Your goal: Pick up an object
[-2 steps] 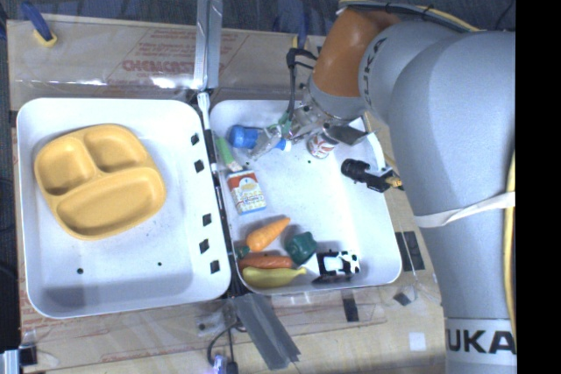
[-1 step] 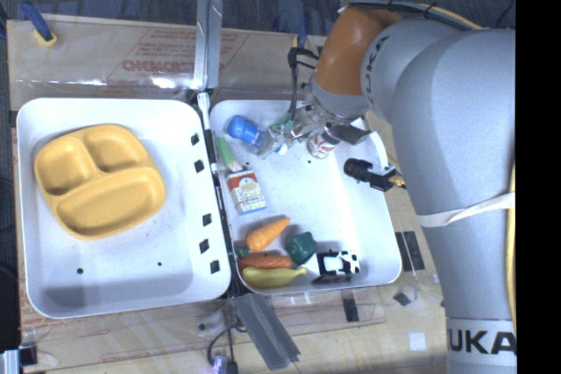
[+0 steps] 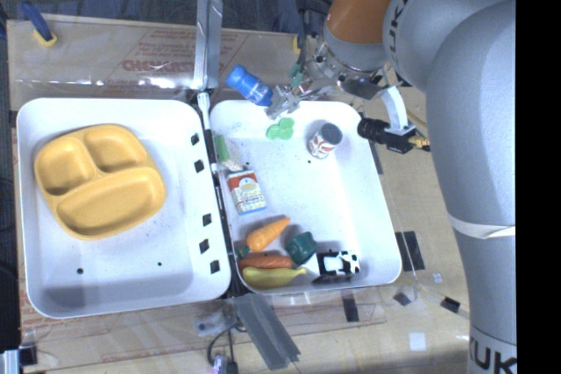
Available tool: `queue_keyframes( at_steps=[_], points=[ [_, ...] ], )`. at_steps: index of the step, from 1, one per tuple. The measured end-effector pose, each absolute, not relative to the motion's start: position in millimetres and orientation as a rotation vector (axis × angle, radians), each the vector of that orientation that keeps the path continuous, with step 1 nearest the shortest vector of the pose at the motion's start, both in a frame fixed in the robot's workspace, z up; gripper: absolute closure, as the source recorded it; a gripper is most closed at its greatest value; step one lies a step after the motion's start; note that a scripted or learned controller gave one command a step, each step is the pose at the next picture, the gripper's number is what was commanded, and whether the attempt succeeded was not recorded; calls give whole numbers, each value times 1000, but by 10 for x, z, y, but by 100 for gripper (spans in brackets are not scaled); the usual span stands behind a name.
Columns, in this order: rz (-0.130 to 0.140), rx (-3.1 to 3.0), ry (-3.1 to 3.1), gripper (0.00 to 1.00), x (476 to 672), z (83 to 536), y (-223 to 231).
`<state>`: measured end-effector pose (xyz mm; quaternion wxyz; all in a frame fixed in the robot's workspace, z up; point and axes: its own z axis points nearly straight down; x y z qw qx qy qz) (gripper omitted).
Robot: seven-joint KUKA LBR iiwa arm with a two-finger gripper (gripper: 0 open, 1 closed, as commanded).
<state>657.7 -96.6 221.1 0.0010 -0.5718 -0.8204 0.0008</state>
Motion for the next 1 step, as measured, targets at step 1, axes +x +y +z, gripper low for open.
queue_keyframes(
  at_steps=[1],
  points=[
    [5, -1849, -2537, 100, 6574, 2504, -373]
  ],
)
